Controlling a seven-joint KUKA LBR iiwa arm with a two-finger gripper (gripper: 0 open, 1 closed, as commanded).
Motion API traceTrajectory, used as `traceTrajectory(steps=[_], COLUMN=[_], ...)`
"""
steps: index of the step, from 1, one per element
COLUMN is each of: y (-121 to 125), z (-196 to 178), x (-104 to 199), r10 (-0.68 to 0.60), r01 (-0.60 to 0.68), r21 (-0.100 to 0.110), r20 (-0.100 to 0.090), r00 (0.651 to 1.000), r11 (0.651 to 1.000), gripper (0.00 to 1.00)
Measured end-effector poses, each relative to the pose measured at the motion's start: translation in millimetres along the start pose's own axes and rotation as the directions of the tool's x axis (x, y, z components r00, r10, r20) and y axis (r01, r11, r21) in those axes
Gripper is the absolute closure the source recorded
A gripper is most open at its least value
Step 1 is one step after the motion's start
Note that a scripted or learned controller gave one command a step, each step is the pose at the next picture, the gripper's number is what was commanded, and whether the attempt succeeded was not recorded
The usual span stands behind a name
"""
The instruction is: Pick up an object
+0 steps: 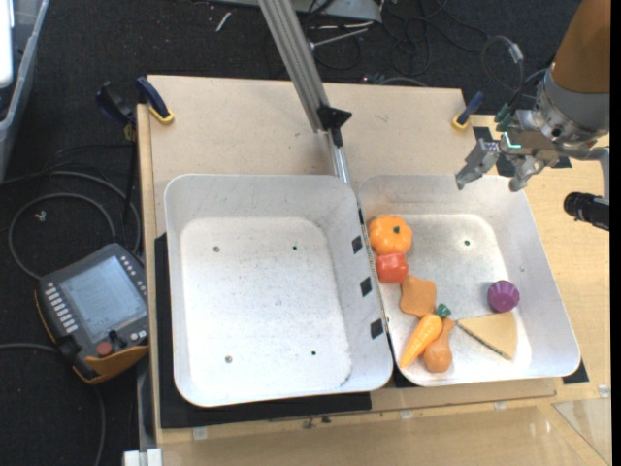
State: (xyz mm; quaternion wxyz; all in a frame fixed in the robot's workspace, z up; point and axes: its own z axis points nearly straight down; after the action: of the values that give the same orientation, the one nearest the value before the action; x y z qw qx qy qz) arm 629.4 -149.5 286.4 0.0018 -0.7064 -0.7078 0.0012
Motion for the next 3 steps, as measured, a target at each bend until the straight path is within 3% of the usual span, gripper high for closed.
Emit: traceTrajectory(steps=[1, 3], y=[0, -4], z=[-2, 104], x=[0, 18], r10=[-0.001, 0.002], r01=[0.001, -0.002], r21=[-0.003, 0.002], r20=[0.001, 0.0], r00=[1.0, 1.0], r11=[1.0, 1.0], gripper=[0.0, 0.0])
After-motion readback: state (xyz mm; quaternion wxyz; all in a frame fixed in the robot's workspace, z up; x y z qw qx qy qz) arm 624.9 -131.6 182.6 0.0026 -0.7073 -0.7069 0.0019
